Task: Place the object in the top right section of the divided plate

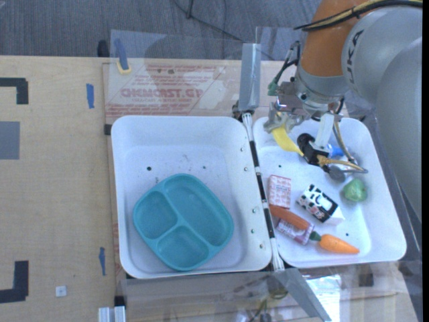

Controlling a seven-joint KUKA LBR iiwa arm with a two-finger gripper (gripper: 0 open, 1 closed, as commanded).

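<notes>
The teal divided plate [182, 221] lies in the left bin [134, 139], with nothing in its three sections. My gripper [281, 121] hangs low over the back left corner of the right bin [385, 200]. A yellow piece [285, 140] shows just beneath it. I cannot tell whether the yellow piece is held or lies on the bin floor.
The right bin also holds a red-and-white packet [279, 190], a black-and-white toy [316, 203], a green ball [354, 191], an orange carrot [337, 245], a second carrot-like stick [290, 217] and a small grey item [335, 173]. The bins' shared wall [258, 186] runs between gripper and plate.
</notes>
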